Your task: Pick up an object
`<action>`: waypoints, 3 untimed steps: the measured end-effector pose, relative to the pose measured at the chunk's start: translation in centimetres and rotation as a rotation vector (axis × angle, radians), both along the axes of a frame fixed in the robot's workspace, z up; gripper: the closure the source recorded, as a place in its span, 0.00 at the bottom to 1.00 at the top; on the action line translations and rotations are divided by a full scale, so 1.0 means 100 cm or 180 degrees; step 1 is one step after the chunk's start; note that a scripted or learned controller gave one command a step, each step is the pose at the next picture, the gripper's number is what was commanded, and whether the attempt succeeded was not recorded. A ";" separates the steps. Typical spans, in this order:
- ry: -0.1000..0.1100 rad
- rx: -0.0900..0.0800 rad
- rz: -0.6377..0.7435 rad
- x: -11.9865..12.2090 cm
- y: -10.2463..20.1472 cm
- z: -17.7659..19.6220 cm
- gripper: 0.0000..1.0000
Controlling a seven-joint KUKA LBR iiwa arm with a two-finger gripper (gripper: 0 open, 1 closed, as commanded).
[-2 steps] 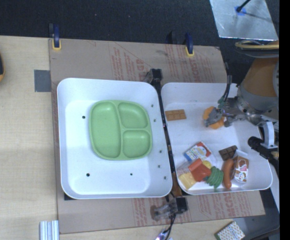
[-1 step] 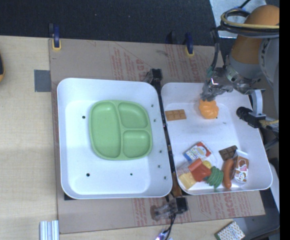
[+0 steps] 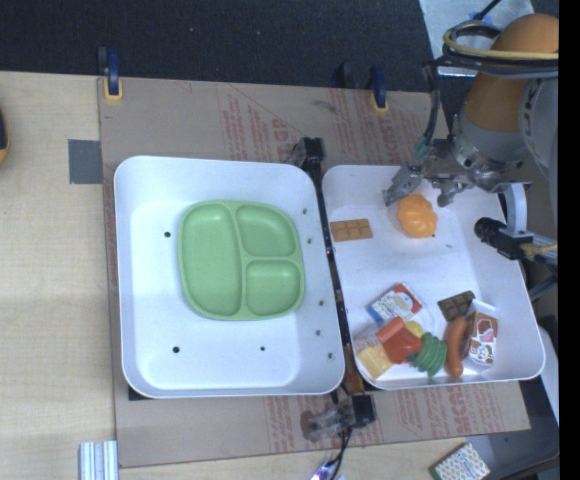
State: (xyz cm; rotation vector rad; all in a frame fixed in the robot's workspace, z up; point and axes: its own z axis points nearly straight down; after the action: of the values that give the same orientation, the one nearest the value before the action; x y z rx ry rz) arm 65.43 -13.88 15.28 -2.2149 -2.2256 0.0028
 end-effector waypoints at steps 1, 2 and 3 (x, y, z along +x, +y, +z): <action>0.0014 -0.0004 0.0003 0.001 -0.005 -0.064 0.00; 0.0006 -0.0004 0.0012 0.002 -0.005 -0.050 1.00; 0.0008 -0.0005 0.0016 0.002 -0.005 -0.050 0.00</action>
State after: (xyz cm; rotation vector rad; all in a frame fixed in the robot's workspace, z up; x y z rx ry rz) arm 65.67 -14.36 10.29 -2.2087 -2.2307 0.0073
